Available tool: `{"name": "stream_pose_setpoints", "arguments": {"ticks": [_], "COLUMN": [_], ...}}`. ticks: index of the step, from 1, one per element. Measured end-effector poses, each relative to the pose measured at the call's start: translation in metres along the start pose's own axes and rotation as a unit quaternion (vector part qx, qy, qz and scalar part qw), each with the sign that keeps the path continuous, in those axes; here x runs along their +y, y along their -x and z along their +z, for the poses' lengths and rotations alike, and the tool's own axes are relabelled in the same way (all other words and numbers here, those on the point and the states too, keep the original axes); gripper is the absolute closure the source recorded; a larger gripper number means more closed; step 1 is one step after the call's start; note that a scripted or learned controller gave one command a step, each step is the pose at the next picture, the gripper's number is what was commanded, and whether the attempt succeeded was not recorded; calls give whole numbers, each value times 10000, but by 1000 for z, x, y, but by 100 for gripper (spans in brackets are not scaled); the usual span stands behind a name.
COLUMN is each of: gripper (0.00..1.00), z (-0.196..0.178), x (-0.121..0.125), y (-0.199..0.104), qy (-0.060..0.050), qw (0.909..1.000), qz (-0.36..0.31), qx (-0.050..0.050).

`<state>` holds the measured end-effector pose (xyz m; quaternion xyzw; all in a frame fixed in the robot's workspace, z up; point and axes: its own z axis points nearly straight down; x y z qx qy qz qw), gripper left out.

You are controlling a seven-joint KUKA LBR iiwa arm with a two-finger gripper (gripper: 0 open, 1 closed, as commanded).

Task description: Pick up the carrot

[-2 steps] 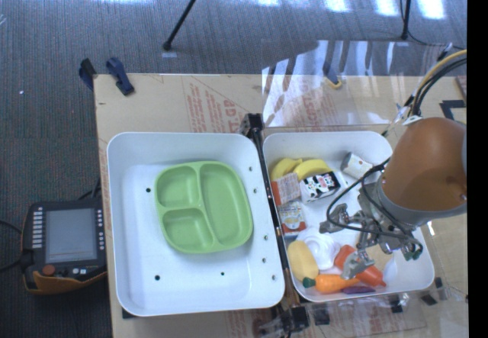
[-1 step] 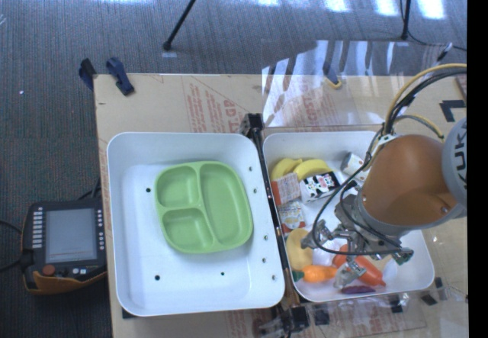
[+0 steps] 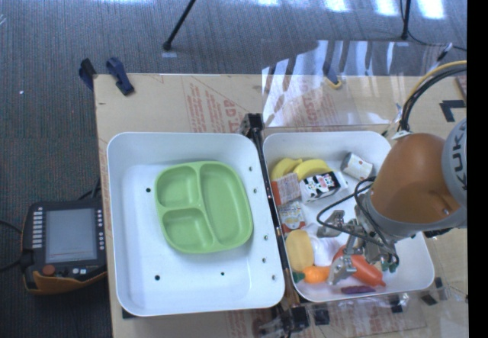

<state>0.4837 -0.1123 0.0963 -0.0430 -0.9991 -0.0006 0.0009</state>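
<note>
1. Two white bins sit side by side on the counter [image 3: 191, 104]; the left bin [image 3: 130, 252] holds a green divided plate [image 3: 203, 205], and the right bin [image 3: 415, 272] is crowded with toy food
2. From where I stand, the carrot [image 3: 364, 270] lies low in the right bin, near its front wall, orange and slanting toward the right; a smaller orange piece [image 3: 315, 274] lies just to its left, and I can't say whether that belongs to the same toy
3. Beside them are a yellow rounded item [image 3: 299, 248], two bananas [image 3: 299, 169] further back, a small black-and-white carton [image 3: 320, 185] and a little cup [image 3: 356, 166] toward the far wall
4. The arm [image 3: 415, 184] reaches in from the right, its orange band bulking over the bin, and the end effector [image 3: 358, 249] is down among the food, right above the carrot
5. The metal parts and cables at the wrist tangle together from this angle, so I cannot tell whether the end effector is apart, together, or clamped on anything
6. I'd judge the step in hand to be the descent or the grasp itself: the tool is at the carrot, yet nothing looks lifted clear of the bin floor
7. The next move calls for a firm closure across the carrot's body, then a straight lift; the neighbours are close enough that a stray catch on the purple bit [image 3: 352, 290] at the front seems the main risk
</note>
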Motion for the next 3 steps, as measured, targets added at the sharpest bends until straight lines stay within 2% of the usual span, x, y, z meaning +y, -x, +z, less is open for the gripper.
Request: {"name": "stream_pose_setpoints", "arguments": {"ticks": [1,2,3], "gripper": [0,100,100], "z": [10,1,-94], "x": [31,32,63], "y": [-11,-10,-11], "qy": [2,2,10], "qw": [9844,9848,9779], "qz": [1759,1735,2090], "qx": [13,10,-49]}}
